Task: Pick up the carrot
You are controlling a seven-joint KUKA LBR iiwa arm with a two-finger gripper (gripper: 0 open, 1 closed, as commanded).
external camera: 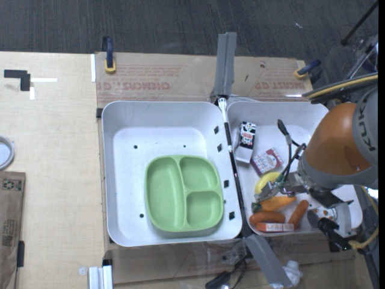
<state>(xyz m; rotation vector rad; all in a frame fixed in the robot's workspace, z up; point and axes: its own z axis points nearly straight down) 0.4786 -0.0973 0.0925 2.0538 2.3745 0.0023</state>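
The arm (346, 143) comes in from the right edge of the view and bends down over the right bin (264, 108), its orange band turned toward the camera. The wrist slants down and left toward that bin's near half. The gripper (272, 189) sits low there, pointing left toward the wall between the bins.

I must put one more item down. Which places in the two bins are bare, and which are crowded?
Left bin: bare floor borders the green divided plate at the far and left sides. Right bin: a bare strip along the far wall, beyond the small carton. Its near half is crowded: carrot, banana, other food and the hand.
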